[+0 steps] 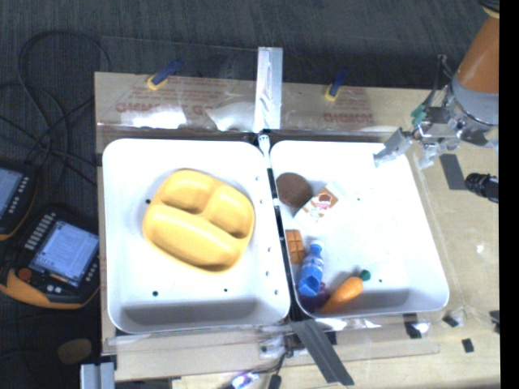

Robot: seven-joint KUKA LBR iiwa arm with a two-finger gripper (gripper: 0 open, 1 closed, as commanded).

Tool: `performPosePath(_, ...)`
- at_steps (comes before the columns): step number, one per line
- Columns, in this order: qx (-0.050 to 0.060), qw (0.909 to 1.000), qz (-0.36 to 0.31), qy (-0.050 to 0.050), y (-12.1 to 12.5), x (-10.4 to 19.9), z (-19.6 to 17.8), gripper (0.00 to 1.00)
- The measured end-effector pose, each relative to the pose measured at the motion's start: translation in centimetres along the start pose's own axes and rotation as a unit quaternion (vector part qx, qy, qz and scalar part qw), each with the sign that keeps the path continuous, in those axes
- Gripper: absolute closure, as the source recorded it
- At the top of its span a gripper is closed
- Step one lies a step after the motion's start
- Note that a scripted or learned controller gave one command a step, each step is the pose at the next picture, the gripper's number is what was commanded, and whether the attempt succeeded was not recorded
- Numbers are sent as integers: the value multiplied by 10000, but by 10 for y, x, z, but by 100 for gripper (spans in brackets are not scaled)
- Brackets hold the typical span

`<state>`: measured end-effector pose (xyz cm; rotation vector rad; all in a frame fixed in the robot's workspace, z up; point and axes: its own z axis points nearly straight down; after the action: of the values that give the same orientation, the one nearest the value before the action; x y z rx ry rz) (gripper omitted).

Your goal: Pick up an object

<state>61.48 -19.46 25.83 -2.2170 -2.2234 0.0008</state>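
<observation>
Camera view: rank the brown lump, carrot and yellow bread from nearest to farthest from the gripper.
1. Brown lump, right bin, upper left corner; nearest the gripper.
2. Carrot, right bin, front edge.
3. Yellow bread, left bin, centre; farthest.

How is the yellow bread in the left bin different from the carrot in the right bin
The bread is pale yellow, broad and lumpy, far bigger than the carrot, which is orange, slim and tapered with a green tip. The bread lies alone mid-bin; the carrot sits at the near wall beside a blue bottle. Both look like toy food.
</observation>
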Motion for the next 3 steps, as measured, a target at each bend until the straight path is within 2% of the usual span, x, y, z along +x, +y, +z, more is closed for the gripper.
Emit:
performPosePath(1, 1, 9876, 1567, -22, 40, -10, -26, 0)
performPosePath(2, 13, 9907, 1364, -16, 19, -7, 101, 0)
performPosePath(3, 0, 10000, -66, -10, 50, 62, 89, 0)
